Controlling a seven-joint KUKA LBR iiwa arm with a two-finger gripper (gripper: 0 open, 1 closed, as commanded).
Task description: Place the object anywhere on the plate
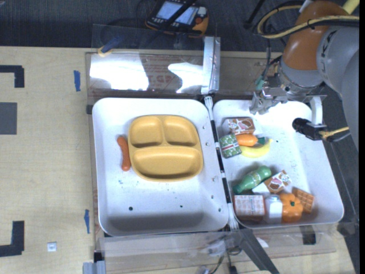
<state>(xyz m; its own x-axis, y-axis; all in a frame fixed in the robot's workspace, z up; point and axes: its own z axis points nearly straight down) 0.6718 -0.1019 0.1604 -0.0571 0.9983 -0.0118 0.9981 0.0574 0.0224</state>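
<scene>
A yellow plate (pixel 165 147) with three compartments lay in the middle of the left bin (pixel 108 204), a sausage (pixel 124 153) just beside its left edge. The gripper (pixel 263 103) hovered over the far edge of the right bin (pixel 325 170), grasping nothing; whether its fingers were released or clenched could not be told. Below it lay a carrot (pixel 247 140) touching a banana (pixel 256 149), with a green bottle (pixel 252 179) and cartons toward the near edge.
</scene>
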